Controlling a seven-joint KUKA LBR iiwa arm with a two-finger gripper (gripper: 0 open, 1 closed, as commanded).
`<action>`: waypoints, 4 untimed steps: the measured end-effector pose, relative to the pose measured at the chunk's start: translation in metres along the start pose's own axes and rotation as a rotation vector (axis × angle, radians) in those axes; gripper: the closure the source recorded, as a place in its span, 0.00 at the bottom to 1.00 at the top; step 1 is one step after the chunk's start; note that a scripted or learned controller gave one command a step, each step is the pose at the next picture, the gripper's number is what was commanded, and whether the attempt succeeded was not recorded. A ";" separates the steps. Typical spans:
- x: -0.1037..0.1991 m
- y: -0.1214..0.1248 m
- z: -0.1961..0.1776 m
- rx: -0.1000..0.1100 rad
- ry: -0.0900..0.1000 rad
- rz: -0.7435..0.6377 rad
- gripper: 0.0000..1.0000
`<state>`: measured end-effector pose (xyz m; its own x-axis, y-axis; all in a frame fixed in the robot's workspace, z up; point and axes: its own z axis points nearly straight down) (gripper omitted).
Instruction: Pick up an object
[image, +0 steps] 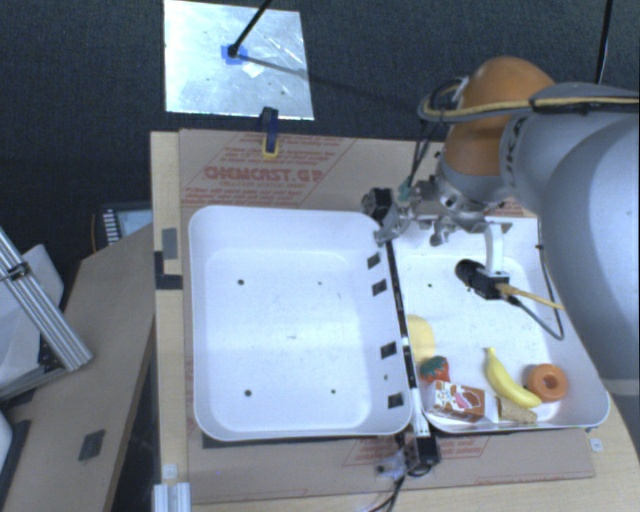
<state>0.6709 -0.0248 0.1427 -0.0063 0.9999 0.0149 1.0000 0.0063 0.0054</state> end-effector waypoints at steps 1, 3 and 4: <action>0.017 0.002 -0.012 0.000 0.027 -0.014 1.00; 0.117 -0.039 -0.170 -0.009 -0.012 -0.004 1.00; 0.178 -0.086 -0.097 0.013 -0.013 -0.005 1.00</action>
<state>0.5835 0.1514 0.2423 -0.0109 0.9999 0.0020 0.9999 0.0109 -0.0071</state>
